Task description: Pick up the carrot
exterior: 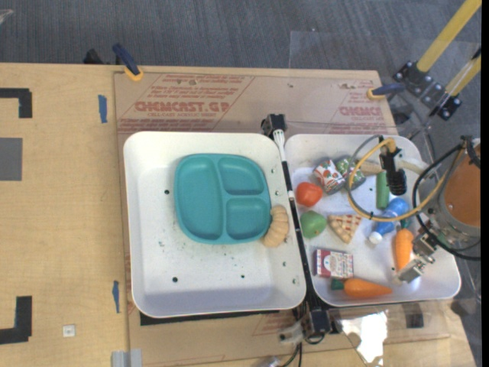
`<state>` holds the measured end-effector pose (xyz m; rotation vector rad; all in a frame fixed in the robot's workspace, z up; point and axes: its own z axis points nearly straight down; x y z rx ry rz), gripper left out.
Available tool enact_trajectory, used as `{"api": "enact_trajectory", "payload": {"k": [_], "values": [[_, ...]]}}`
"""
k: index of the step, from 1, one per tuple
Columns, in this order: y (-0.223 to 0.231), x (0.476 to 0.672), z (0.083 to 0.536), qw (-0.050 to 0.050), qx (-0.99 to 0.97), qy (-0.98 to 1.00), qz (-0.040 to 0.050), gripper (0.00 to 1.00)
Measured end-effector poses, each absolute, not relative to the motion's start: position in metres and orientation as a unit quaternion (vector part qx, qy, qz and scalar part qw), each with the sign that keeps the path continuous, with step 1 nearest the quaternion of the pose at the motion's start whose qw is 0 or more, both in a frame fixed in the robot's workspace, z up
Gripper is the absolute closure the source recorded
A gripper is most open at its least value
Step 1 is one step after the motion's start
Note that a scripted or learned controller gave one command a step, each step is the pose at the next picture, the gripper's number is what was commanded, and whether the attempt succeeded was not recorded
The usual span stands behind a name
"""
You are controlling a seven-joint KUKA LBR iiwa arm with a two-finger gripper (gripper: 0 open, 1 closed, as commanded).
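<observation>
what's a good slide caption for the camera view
KUKA gripper beside a carrot in the toy-filled right bin; teal divided plate in the left bin.

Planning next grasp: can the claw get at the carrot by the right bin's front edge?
Probably yes. The carrot lies flat with open floor on top; the claw sits just beside it. The small carton crowds its left end.

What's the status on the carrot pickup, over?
Gripper low in right white bin, fingers unclear. Long orange carrot lying loose at bin's near edge, not held. Small red carton sits close beside it.
</observation>
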<state>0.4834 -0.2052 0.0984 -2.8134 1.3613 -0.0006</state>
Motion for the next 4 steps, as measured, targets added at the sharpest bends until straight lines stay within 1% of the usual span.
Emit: {"api": "enact_trajectory", "payload": {"k": [1, 2, 3, 4], "values": [[-0.203, 0.488, 0.089, 0.01, -0.885, 0.466, 0.0019, 0.0], [-0.203, 0.49, 0.1, 0.011, -0.884, 0.468, -0.0008, 1.0], [-0.203, 0.49, 0.1, 0.011, -0.883, 0.469, 0.0001, 0.0], [-0.183, 0.483, 0.089, 0.003, -0.968, 0.252, -0.0031, 0.0]]}}
